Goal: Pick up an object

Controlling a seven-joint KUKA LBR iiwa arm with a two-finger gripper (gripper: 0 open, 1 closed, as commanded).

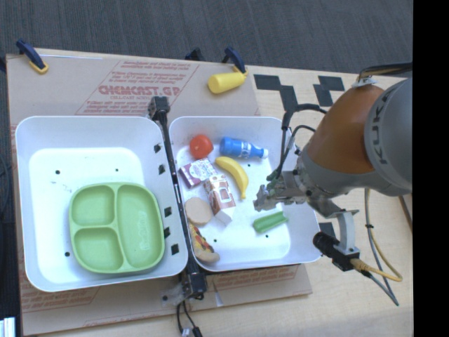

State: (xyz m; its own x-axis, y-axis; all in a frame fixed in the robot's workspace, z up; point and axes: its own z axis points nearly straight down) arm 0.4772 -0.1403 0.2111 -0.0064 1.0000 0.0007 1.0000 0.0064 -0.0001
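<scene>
A: What lies nearest the camera?

B: The front lip of the desk (pixel 337 286), pale wood, with a cardboard sheet (pixel 140 86) under the two bins and some cable hanging off the near edge. A yellow cable runs at the near right.

A: And on it?

B: The left bin (pixel 42 135) holds a green divided plate (pixel 116 227) lying flat toward its near side. The right bin (pixel 298 241) holds the small things: a sandwich-like piece (pixel 203 248) at the near left corner, a green pepper-like piece (pixel 269 222) toward the near right, then a small carton (pixel 220 192) and a foil packet (pixel 196 171), a banana (pixel 235 174), and farther back a red tomato (pixel 200 146) and a blue bottle (pixel 242 148) on its side.

A: Where is the arm?

B: It comes in from the right, orange band over the bin's right rim. The pincer (pixel 270 196) hangs just above the green pepper-like piece, right of the banana. I cannot tell whether it is apart or together, and nothing shows in its grip.

A: Farther back?

B: A yellow object (pixel 226 81) lies on the cardboard behind the right bin, blue clamps (pixel 31 56) hold the far edge, black squares mark the desk at right, and dark grey carpet (pixel 210 12) lies beyond.
</scene>
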